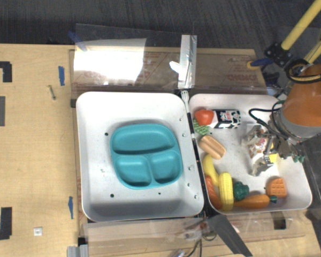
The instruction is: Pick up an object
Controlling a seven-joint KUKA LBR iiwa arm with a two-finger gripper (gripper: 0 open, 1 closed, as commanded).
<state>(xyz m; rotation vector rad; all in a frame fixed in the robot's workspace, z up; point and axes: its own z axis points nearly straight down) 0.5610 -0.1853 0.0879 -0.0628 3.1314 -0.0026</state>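
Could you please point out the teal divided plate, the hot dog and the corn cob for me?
teal divided plate [146, 154], camera view, on the ridge between its compartments.
hot dog [212, 146], camera view, on the middle of the bun.
corn cob [226, 189], camera view, on the middle of the yellow kernels.

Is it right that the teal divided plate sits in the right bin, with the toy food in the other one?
Not quite. The camera view shows the teal divided plate in the left bin; the toy food lies in the right bin.

No text can be read — not on bins, not on toys.
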